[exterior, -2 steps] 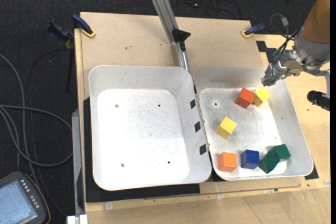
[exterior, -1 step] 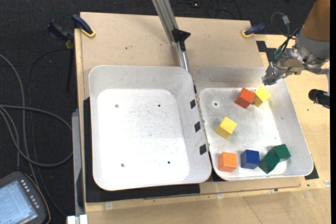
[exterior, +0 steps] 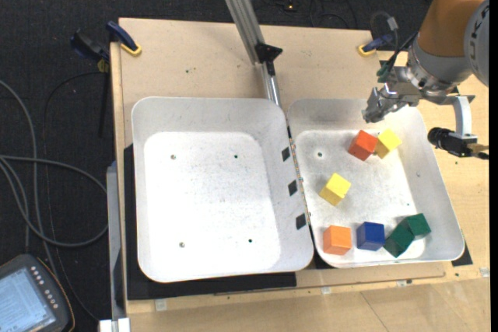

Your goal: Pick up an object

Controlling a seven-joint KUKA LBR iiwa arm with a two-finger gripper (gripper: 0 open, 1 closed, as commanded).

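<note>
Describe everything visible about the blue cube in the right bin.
The blue cube is a small solid-coloured block with flat faces and crisp edges, with no markings visible. It sits flat on the floor of the right bin, near the bin's front edge, turned slightly askew. An orange cube stands close on its left and a dark green block close on its right; whether either touches it cannot be told. The gripper is far off, over the bin's back rim.
</note>
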